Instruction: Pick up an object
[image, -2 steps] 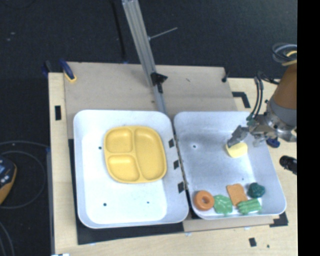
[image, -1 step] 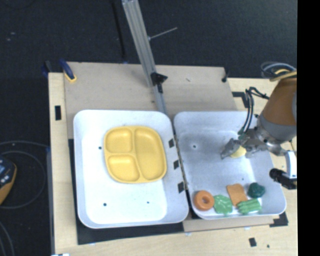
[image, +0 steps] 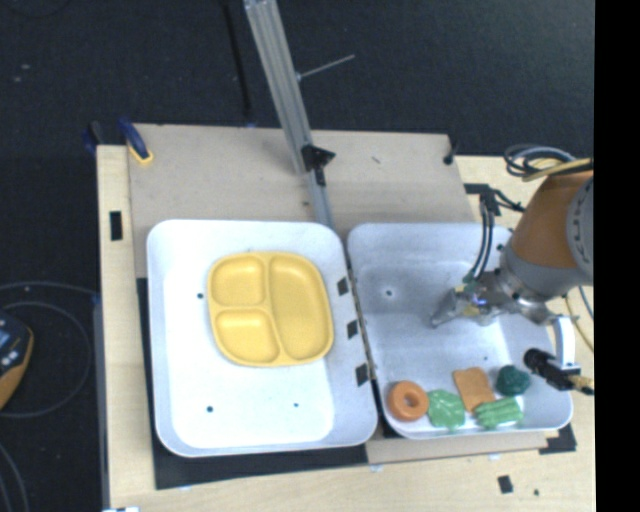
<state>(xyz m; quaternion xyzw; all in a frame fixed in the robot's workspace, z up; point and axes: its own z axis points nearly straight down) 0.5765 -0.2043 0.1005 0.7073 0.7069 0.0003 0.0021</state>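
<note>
My gripper (image: 447, 313) hangs over the middle of the right white bin (image: 400, 262), above bare bin floor and apart from every object. Along that bin's front edge lie an orange ring (image: 407, 399), a light green piece (image: 446, 410), a tan block (image: 472, 387), a green oblong piece (image: 498, 411) and a dark green lump (image: 513, 380). The nearest of them, the tan block, sits a short way below and to the right of the gripper.
The left white bin (image: 180, 400) holds a yellow divided plate (image: 270, 308) near its centre. A metal pole (image: 285, 95) rises slantwise from behind the bins. The arm with its orange band (image: 545, 225) reaches in over the right bin's right side.
</note>
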